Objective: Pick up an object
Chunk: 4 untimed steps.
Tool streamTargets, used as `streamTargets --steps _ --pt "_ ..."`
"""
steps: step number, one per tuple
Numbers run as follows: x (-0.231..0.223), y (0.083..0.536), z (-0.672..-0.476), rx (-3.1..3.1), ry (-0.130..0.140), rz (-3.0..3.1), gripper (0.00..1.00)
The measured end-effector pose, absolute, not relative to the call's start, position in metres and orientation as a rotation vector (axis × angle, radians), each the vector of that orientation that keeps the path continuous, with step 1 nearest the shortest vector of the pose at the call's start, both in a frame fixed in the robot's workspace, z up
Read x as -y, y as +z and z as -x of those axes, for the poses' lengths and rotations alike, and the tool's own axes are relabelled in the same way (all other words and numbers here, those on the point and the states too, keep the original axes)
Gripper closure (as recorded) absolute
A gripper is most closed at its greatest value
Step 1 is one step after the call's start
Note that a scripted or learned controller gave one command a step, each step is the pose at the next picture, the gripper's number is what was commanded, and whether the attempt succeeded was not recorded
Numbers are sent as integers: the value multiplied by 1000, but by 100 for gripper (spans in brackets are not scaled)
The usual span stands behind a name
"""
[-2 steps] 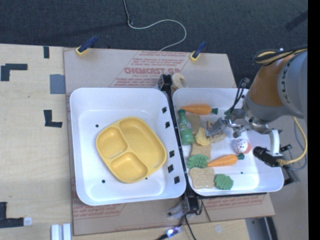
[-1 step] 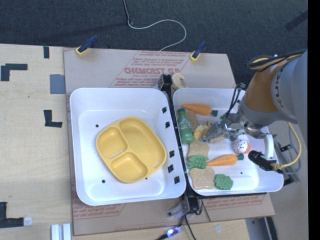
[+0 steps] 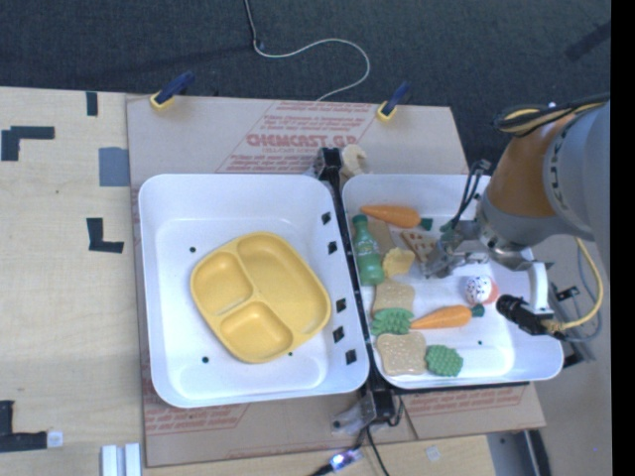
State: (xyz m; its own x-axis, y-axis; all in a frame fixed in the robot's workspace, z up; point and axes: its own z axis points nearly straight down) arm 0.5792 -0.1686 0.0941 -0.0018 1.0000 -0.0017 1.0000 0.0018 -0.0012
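Over right bin, tool w/ tips blurred, maybe touching toys.

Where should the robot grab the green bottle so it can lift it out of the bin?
Probably from above, across the middle of the green bottle. It lies flat and long beside the wall between the two bins, so the fingers should close across its narrow width. The wall side looks tight, and a yellow piece sits on its other side, so a finger may bump it.

A yellow tray, orange carrots, a green bottle and white bins are seen.
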Motion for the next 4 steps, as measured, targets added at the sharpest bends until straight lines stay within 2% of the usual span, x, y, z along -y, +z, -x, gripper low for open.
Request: streamTargets --steps 1,3,4 --pt "164 151 -572 -2221 2 -2219 100" --pt "167 226 -573 -2222 1 -2219 100" --pt "123 216 -602 -2229 -1 -2216 100"
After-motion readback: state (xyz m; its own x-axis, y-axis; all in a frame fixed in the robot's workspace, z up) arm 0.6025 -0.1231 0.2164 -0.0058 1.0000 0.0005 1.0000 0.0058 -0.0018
